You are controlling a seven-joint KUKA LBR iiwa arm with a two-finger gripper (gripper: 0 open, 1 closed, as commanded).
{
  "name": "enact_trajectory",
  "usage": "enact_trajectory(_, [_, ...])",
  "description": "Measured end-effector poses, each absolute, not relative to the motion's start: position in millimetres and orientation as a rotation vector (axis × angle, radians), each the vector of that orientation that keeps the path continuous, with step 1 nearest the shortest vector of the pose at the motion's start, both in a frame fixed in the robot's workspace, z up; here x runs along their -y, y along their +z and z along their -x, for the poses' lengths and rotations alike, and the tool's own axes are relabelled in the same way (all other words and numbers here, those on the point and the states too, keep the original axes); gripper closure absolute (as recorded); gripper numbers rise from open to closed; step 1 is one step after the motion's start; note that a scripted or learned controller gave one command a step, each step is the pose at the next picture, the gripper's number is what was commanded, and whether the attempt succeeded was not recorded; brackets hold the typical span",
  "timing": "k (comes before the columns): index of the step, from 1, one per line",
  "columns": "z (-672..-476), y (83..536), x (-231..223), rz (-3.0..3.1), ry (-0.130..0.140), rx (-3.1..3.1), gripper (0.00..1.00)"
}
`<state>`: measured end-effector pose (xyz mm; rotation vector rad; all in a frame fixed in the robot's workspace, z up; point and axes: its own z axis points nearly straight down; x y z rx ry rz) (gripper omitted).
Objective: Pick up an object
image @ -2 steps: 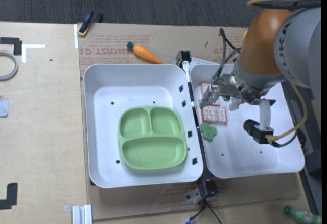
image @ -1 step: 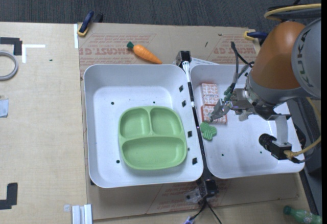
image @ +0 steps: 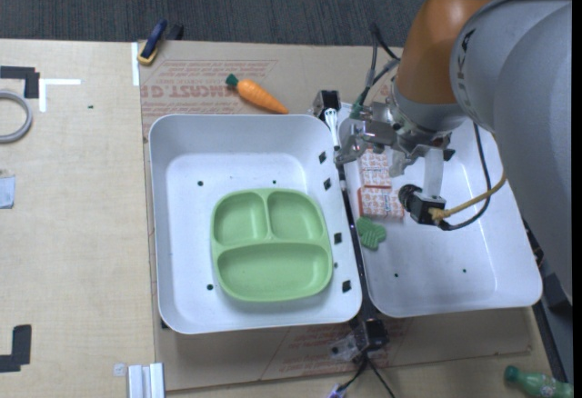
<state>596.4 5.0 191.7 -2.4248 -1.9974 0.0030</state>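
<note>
In the right bin, a small white and red carton lies close to the left wall. A small green leafy piece rests just in front of it. My gripper hangs low over the far end of the carton, with the orange-banded wrist directly above it. The arm's body hides the far right part of this bin. I cannot make out whether anything is held.
A green divided plate lies in the left bin. A toy carrot lies on the cardboard behind the bins. A blue and yellow marker sits at the far left, and a green bottle at the front right.
</note>
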Motion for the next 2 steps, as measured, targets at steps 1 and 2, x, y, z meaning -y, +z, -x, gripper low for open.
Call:
enact_trajectory(1, [-551.3, 192.0, 25.0, 2.093, 0.002, 2.341, 0.0])
enact_trajectory(2, [-550.7, 192.4, 34.6, 1.687, 0.0, 2.651, 0.0])
